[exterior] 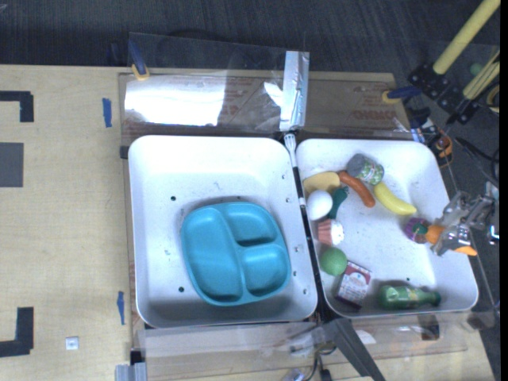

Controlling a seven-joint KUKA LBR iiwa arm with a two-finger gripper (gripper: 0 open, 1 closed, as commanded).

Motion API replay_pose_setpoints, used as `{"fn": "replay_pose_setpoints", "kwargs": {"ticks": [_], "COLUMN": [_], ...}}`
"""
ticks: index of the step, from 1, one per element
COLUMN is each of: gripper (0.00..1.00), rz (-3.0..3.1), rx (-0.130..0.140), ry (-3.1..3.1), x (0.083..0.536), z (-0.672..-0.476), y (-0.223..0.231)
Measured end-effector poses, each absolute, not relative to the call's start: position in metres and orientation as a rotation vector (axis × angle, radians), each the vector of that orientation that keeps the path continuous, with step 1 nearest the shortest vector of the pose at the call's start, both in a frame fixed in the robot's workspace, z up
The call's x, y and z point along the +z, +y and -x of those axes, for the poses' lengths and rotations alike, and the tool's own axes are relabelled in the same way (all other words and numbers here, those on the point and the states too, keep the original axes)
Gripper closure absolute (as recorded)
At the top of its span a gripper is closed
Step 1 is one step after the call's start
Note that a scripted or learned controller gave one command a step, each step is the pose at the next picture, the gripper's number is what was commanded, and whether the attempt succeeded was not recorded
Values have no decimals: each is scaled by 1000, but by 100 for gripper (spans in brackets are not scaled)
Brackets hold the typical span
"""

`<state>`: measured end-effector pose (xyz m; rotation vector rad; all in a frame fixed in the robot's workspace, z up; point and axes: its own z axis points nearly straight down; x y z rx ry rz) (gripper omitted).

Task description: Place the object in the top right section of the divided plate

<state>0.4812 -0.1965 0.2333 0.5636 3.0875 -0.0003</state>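
1. Bench [63,213]: pale wood and flat, with open space at the left of the frame.
2. Left bin [159,181]: white and shallow, smooth floor. It holds the divided plate.
3. Right bin [405,248]: same make and crowded. Toys lie close together along its left side and lower edge.
4. Divided plate [208,256]: blue, hard plastic I judge, with low rims. Its top right section [254,225] is bare and small, so a drop must be well centred.
5. Green bottle [409,296], banana [394,201], carton [355,282], grey can [365,169], lime [333,260], egg [319,205]: play food, not my concern.
6. Purple-and-orange toy [425,231]: right side of the right bin, and I take it for the task's object. Likely light, stiff, hollow plastic, slick and rounded. I would pinch across its narrow middle.
7. Gripper [464,230]: at the frame's right edge, just beside that toy, perhaps touching. I cannot tell whether it is spread or closed, nor whether it has the toy.
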Motion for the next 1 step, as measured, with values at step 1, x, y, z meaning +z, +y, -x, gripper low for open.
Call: {"fn": "replay_pose_setpoints", "kwargs": {"ticks": [1], "gripper": [100], "rz": [-216], "rx": [3], "ry": [3135], "x": [183], "z": [-481], "y": [-206]}}
